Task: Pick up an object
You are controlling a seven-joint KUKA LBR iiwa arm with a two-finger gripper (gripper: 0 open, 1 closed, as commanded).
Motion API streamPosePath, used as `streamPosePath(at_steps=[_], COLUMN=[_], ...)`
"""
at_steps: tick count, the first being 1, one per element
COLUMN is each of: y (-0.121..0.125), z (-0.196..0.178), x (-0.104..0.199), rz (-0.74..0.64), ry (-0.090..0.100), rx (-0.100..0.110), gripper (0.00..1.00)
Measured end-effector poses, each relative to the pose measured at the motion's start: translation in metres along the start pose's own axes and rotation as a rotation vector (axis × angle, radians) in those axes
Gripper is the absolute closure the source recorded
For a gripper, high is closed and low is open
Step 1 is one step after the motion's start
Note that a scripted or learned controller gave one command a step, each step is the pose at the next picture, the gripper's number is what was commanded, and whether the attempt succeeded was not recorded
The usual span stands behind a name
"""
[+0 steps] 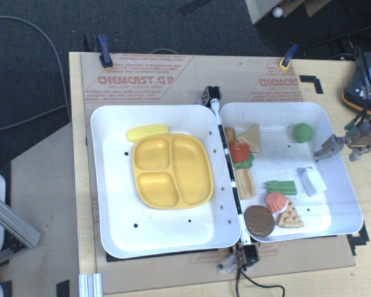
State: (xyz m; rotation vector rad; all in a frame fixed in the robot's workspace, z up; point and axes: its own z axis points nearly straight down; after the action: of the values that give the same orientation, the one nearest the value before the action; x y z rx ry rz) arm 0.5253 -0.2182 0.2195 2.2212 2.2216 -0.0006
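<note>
Lying left of the tool (pixel 340 144), green ball (pixel 302 132); tool's grip state unclear.

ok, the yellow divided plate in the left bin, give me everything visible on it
The yellow plate looks like matte plastic, a rounded square with three compartments: two above, one lower left. It lies flat near the middle of the left bin, slightly rotated. All compartments look bare. A yellow corn cob lies along its upper left rim, seemingly touching.

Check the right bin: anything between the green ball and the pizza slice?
Yes. In the camera view, a small white block lies roughly between the green ball and the pizza slice, slightly right of that line. The rest is bare bin floor.
</note>
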Motion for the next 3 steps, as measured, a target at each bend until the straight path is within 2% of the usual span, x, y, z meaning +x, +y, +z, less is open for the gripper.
streamPosePath(at_steps=[1, 2, 3], y=[0.097, 0.142, 0.143], z=[0.135, 0.134, 0.123], x=[0.029, 0.03, 0.03], rz=[-0.001, -0.002, -0.003], ry=[0.0, -0.001, -0.004], rx=[-0.001, -0.002, -0.005], gripper=[0.0, 0.0, 1.0])
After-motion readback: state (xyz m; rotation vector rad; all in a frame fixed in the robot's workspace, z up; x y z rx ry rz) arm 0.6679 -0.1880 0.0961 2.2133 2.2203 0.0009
